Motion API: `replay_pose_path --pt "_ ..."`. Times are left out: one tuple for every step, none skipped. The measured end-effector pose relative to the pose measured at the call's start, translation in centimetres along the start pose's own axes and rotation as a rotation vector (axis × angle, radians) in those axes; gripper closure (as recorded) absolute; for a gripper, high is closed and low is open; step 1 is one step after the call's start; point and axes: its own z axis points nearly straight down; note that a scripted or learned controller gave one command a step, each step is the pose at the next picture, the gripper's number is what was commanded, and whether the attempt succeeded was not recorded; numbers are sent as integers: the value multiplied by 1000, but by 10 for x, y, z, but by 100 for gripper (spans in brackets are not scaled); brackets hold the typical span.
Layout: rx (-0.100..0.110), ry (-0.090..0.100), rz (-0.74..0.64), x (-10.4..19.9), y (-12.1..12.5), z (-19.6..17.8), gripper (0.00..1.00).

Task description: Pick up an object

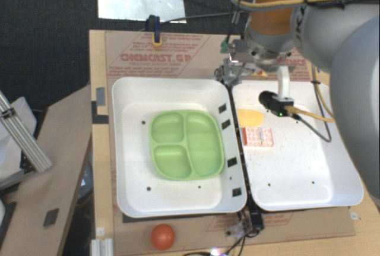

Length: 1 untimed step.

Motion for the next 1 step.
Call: replay_pose_path --pt "0 -1 1 50 -1 -2 100"
